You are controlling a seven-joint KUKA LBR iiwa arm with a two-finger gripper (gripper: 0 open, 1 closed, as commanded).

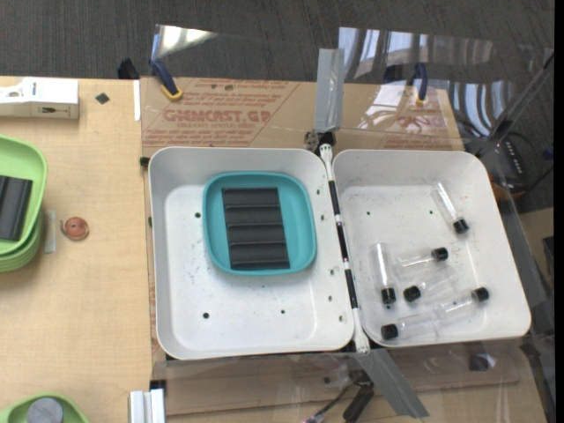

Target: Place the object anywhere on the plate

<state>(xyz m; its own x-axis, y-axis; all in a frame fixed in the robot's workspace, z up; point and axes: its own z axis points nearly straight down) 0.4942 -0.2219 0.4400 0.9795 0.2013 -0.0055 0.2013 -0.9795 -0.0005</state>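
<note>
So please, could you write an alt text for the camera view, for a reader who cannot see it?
Two shallow white bins sit side by side on a bench: the left bin holds a teal rounded plastic plate with a dark ribbed insert, and the right bin holds several clear plastic tubes with black caps, scattered lying down.

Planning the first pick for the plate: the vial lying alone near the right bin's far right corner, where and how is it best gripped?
Probably the clear vial at mid-body, coming straight down from above, jaws closing across its narrow width. It lies flat on the right bin floor, slanting toward its black cap, apart from the other vials, so both long sides look free.
</note>
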